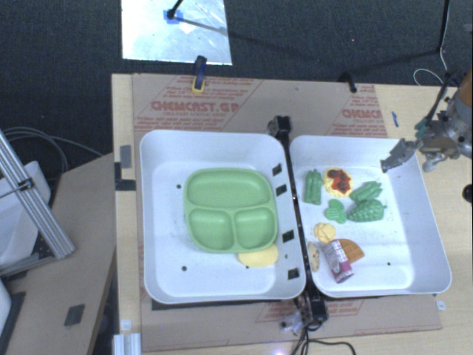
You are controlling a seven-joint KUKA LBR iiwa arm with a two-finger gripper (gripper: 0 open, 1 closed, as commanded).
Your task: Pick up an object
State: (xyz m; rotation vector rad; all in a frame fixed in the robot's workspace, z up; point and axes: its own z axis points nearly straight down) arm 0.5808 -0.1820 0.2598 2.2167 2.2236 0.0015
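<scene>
The right bin (425, 268) holds several toy foods. A green pickle-like piece (313, 187) lies beside a yellow slice with red topping (339, 181). Three green leafy pieces (366, 192) (367, 212) (335, 211) sit in the middle. Nearer the front are a small yellow piece (324, 232), a pink-labelled can (336, 259) and a brown bread-like piece (352, 251). My gripper (411, 160) hangs open over the bin's far right corner, apart from all the toys, with nothing between its fingers.
The left bin (159, 198) holds a green divided plate (229, 209) with a flat yellow piece (258, 257) at its front edge. A black clamp (281, 126) sits where the bins meet. A metal frame (29, 205) stands at the far left.
</scene>
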